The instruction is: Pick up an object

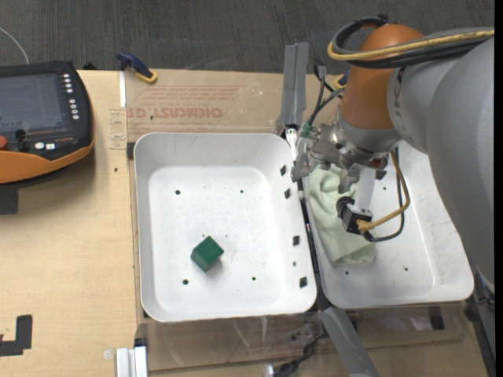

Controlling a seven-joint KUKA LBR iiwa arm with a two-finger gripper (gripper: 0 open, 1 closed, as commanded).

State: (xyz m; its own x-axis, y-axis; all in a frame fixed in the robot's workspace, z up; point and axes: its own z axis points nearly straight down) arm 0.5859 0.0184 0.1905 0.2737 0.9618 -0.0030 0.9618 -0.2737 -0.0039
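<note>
Bench (63, 273), two shallow white bins side by side. Left bin (143, 210): one green cube (207, 254), resting on the floor toward the near edge, left of centre, well apart from the arm. Right bin (440, 285): one pale green cloth (336, 240), crumpled against the bin's left wall, running from the far left corner toward the middle of that wall. Gripper (326, 166): low over the far end of the cloth, at or just above it, beside the wall the two bins share. Its state, clenched or released, cannot be told, since the wrist covers it from above. Far edge of the bench: a cardboard sheet (189, 104) with red lettering and a blue-and-yellow clamp (137, 67). Left edge: an orange-rimmed control tablet (39, 124). Progress: nothing is seen lifted. Cube and cloth both lie in their bins. The cloth is the likely target, with the approach apparently made — the grasp and the lift remain to be shown.
</note>
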